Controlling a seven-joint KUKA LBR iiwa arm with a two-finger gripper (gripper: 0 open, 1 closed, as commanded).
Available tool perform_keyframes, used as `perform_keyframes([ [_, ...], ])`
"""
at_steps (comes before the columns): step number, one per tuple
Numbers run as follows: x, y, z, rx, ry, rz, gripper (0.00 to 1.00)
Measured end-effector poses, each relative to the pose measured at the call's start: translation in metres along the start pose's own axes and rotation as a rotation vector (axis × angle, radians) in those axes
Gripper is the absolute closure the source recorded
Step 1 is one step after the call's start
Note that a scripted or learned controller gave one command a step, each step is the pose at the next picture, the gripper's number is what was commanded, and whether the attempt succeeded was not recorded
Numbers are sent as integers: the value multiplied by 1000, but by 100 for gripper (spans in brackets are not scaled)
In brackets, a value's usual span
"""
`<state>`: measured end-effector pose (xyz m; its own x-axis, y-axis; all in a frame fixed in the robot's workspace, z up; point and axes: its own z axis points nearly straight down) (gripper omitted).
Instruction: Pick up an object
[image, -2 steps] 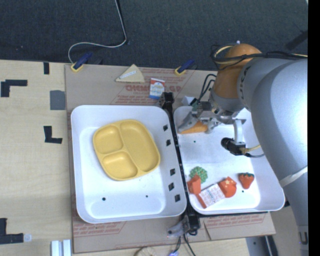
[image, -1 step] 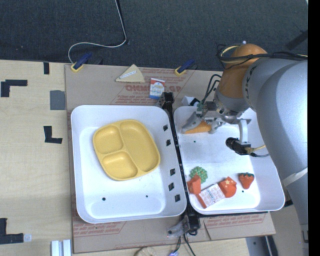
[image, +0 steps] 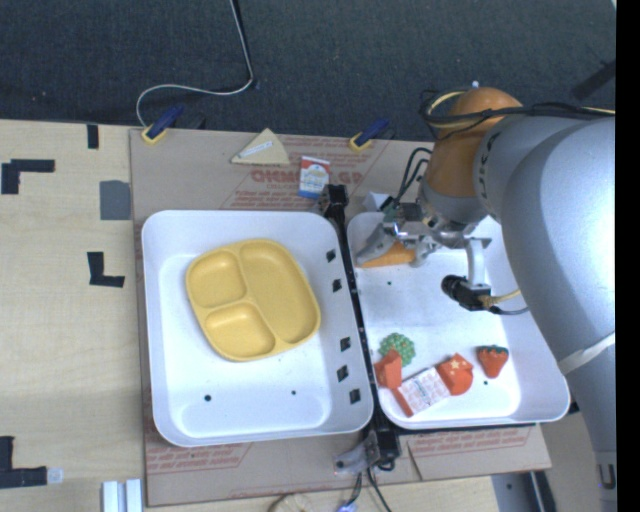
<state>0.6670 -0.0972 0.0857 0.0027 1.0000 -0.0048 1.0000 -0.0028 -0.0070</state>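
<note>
The bench (image: 60, 300) bears two white bins (image: 165, 330) on brown cardboard (image: 200, 165).
</note>
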Motion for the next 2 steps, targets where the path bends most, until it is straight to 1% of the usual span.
perform_keyframes([
  [1, 0, 0, 0, 0, 0, 0, 0],
  [2, -3, 2, -14, -5, -5, 2, 100],
])
